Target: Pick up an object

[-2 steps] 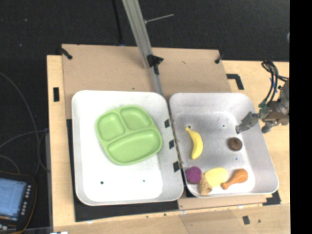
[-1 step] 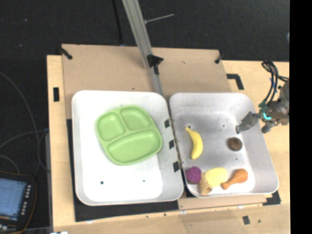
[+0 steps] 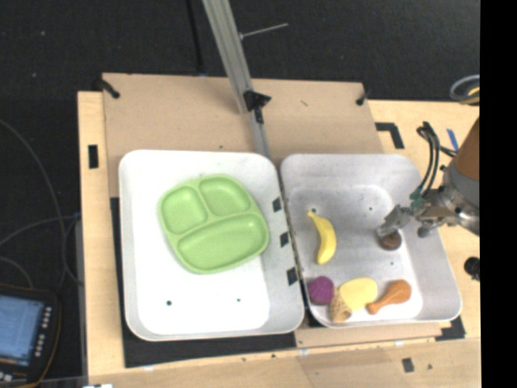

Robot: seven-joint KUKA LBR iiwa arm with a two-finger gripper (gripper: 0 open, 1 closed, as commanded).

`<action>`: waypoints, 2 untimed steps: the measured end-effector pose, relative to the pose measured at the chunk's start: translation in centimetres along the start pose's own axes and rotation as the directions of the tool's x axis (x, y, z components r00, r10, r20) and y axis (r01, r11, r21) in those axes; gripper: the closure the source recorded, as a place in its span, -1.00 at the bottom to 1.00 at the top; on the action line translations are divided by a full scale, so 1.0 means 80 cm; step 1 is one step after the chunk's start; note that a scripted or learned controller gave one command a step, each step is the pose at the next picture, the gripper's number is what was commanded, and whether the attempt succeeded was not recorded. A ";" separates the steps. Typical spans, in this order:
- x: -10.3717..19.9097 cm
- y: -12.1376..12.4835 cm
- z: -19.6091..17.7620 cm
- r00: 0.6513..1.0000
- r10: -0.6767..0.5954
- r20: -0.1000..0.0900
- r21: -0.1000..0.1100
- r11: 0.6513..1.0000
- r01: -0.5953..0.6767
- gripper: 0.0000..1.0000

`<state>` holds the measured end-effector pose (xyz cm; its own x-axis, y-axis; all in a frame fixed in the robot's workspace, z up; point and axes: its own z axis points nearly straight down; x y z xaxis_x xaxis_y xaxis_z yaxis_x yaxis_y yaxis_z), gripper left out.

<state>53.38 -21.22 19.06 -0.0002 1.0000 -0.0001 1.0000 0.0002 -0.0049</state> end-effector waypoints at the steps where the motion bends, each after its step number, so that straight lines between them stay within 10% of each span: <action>1: -0.005 0.005 0.055 1.000 0.001 0.001 -0.002 1.000 -0.001 -1.00; 2: -0.006 0.005 0.114 1.000 0.001 0.002 -0.004 1.000 -0.001 -1.00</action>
<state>53.76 -21.74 9.90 0.0011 1.0000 -0.0016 1.0000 -0.0011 -0.0007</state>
